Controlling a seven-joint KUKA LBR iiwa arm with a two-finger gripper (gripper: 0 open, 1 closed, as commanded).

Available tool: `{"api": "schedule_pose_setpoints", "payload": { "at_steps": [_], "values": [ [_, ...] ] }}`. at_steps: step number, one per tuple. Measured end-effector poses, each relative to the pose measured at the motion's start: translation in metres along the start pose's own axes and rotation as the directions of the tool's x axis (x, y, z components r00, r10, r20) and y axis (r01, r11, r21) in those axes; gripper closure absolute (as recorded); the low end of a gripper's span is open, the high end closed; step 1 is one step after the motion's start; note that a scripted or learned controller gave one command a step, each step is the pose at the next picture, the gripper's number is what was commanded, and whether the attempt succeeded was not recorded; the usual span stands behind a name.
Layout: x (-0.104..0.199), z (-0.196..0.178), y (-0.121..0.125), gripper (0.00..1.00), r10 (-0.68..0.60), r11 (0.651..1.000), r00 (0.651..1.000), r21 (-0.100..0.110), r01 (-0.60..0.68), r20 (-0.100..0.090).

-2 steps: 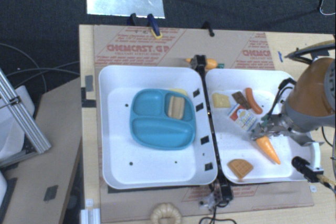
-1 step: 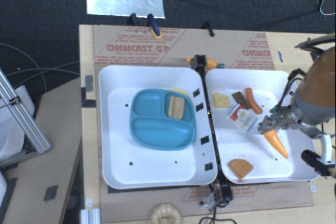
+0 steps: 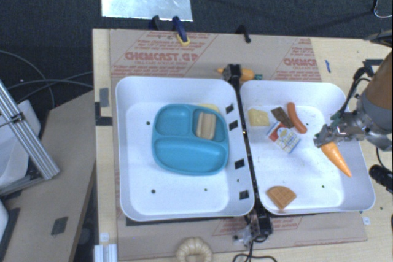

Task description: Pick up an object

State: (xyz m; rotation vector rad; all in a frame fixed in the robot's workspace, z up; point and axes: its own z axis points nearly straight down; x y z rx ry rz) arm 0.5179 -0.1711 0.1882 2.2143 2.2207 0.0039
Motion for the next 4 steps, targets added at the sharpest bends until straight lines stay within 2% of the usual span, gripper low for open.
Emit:
{"api": "schedule_pose_setpoints", "payload": {
  "at_steps": [1, 4],
  "values": [
    [0.0, -0.039, 0.002, 1.0, -0.001, 1.0, 1.0, 0.0, 0.001, 0.0],
    [0.138, -0.032, 0.06, 1.0, -0.007, 1.0, 1.0, 0.003, 0.007, -0.005]
  ]
}}
